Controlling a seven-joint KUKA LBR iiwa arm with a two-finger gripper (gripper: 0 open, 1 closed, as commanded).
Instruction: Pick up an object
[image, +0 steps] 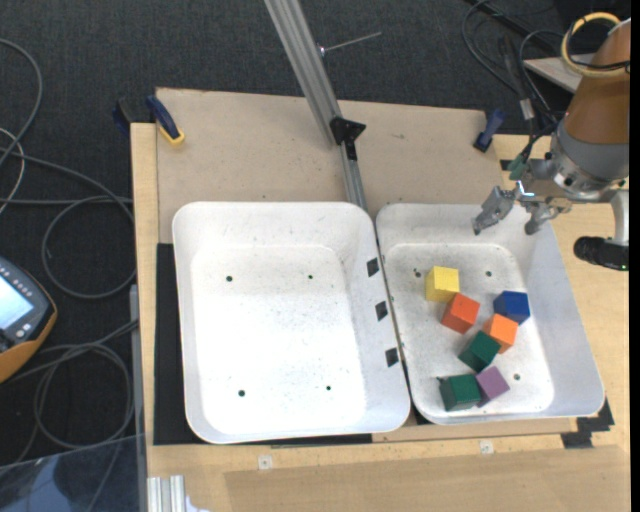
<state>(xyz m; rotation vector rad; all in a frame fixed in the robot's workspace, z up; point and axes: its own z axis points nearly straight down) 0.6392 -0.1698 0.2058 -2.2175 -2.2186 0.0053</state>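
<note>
Several small blocks lie in the right bin (556, 300): a yellow cube (442, 283), a red-orange cube (461, 312), a blue cube (512, 304), an orange cube (503, 329), a dark green cube (479, 350), a purple cube (491, 383) and a second green cube (460, 391). My gripper (514, 215) hangs above the bin's far edge, up and to the right of the yellow cube. Its two fingers are spread apart with nothing between them.
The left bin (200, 230) sits beside the right one. A slanted metal pole (320, 90) stands behind the bins' shared edge. Blue clamps (166, 120) hold the board's far corners. Cables and a handheld device (20, 315) lie on the floor at left.
</note>
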